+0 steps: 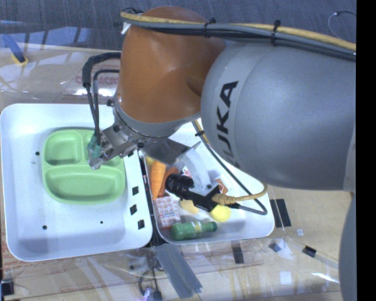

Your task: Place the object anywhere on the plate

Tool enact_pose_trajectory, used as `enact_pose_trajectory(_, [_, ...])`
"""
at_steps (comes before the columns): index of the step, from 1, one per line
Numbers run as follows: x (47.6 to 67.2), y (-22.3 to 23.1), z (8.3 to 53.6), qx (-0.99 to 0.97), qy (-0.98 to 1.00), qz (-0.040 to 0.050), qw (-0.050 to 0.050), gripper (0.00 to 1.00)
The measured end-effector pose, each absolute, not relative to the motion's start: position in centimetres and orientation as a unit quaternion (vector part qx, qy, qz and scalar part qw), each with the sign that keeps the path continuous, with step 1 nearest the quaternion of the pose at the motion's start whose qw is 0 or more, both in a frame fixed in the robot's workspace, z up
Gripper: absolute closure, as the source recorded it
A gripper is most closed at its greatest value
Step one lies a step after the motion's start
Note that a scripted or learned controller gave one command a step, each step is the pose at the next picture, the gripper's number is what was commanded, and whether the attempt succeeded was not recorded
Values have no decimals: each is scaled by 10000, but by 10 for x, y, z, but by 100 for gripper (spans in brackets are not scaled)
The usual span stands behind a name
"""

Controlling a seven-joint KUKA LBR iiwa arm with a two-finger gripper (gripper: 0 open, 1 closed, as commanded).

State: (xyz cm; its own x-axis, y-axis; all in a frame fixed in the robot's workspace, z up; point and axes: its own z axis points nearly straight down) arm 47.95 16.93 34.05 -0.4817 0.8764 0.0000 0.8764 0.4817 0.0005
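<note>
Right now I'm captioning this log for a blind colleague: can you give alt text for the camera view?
A grey and orange KUKA arm reaches in from the right, its tool low over a green divided plate in the left white bin. The right white bin holds a jumble of toy food, including a carrot, a yellow piece and a green bottle.

Green three-compartment plate (81,184) flat in the left white bin (25,231).

carrot (157,175), lemon (220,214), green bottle (192,229) and packets in the right bin (257,227)
</note>
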Motion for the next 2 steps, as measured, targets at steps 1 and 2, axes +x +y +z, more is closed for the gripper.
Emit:
enact_pose_trajectory(1, [476,186,260,5211,8535,-23,-13,100])
enact_pose_trajectory(2, [507,203,244,5188,8549,-18,-7,100])
